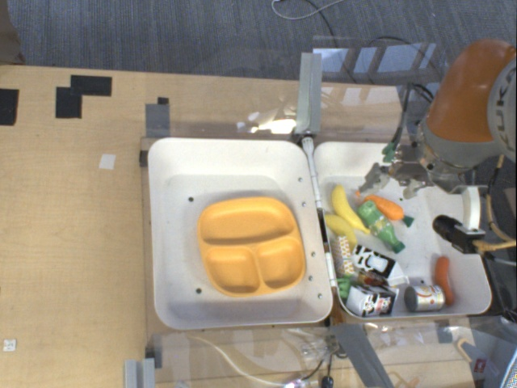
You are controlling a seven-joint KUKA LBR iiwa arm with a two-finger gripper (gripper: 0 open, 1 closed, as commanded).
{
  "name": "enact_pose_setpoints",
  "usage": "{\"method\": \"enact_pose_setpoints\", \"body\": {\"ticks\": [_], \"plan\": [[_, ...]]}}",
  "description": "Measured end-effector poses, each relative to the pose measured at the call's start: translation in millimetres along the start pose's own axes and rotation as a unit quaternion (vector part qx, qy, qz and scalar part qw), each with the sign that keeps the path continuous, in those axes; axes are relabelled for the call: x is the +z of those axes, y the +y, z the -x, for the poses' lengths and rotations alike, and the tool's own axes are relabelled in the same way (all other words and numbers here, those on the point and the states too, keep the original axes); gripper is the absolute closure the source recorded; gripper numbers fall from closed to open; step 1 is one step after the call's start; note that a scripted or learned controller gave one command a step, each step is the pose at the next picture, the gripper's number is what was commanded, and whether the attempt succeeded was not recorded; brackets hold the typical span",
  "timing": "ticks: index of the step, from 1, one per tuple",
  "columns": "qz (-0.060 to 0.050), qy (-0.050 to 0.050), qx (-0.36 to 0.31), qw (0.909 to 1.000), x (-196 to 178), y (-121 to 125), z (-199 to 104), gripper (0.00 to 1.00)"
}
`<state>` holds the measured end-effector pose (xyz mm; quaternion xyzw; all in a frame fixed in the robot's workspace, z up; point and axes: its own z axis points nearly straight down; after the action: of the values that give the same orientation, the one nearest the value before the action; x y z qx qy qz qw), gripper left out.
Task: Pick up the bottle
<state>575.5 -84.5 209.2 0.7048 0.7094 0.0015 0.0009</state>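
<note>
A green plastic bottle [380, 223] lies on its side in the right bin [477, 301], its neck pointing to the lower right. It rests between two yellow bananas [346, 210] on its left and an orange carrot [387, 208] on its upper right. My gripper [392, 181] hovers just above and behind the carrot and bottle, near the middle of that bin. Its fingers [374, 176] stand open with nothing between them. The grey arm with its orange band [472, 79] reaches in from the upper right.
The left bin [174, 217] holds a yellow divided plate [250, 243]. At the front of the right bin lie a black-and-white carton [373, 261], a printed cup [371, 301], a silver can [425, 297] and a red sausage [442, 275].
</note>
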Motion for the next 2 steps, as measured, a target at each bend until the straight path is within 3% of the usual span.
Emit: {"method": "enact_pose_setpoints", "body": {"ticks": [1, 2], "plan": [[0.002, -0.001, -0.074, 0.9972, -50, -33, 69, 0.00], [0.003, -0.003, -0.217, 0.9762, -98, -73, 112, 0.00]]}}
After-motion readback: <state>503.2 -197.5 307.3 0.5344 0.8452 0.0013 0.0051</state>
